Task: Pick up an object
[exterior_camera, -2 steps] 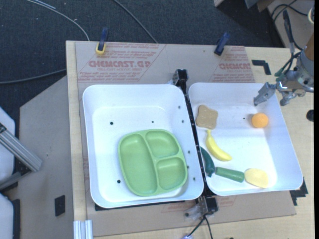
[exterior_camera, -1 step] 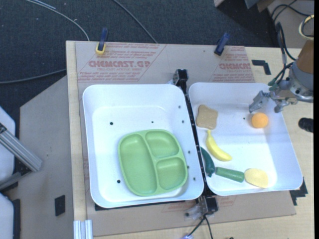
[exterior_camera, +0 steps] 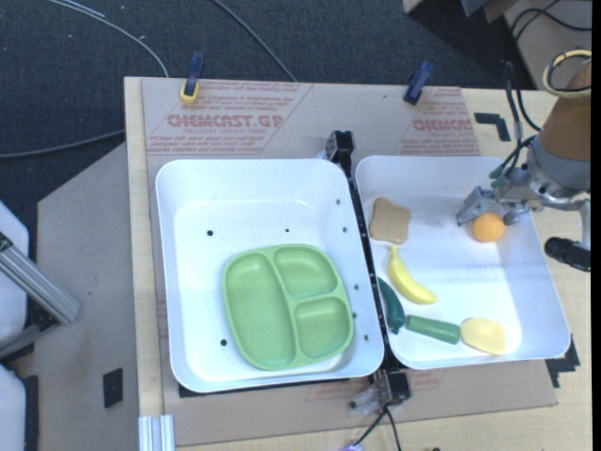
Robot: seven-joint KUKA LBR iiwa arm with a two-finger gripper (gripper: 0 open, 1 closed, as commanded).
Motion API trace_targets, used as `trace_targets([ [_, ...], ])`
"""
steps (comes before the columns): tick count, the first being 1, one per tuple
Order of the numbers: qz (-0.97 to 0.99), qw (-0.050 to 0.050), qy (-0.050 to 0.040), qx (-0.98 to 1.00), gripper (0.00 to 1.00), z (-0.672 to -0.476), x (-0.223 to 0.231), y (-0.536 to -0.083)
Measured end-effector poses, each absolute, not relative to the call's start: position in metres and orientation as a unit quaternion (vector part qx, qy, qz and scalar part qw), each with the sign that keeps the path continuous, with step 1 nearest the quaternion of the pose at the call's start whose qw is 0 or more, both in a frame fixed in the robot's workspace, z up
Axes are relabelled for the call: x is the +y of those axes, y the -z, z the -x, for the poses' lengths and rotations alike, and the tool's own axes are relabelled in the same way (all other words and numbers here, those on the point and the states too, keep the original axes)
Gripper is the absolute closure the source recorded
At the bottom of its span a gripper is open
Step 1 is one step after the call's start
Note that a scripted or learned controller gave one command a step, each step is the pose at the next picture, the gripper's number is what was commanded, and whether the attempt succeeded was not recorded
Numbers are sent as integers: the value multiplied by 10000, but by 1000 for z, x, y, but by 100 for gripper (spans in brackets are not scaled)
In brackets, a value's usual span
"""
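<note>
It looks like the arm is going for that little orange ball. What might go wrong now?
The orange ball is round and sits right at the tool, so a slight miss could send it rolling across the right bin. It also lies toward the bin's far right side, where the tool might bump the wall. I can't tell whether it is gripped yet.

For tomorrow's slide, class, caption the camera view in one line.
Tool over an orange ball in the right bin; green tray in the left bin.

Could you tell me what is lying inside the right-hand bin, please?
In the right bin: a bread slice, banana, green tool, pale yellow piece and orange ball. The gripper covers the ball's top.
</note>
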State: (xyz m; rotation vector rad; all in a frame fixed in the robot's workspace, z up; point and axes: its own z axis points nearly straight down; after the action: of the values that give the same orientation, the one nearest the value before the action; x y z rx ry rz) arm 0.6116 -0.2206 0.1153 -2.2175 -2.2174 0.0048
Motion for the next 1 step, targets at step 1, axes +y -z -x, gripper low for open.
trace_targets([
  [1, 7068, -14, 5, -7074, 100, -614, -221, -130],
])
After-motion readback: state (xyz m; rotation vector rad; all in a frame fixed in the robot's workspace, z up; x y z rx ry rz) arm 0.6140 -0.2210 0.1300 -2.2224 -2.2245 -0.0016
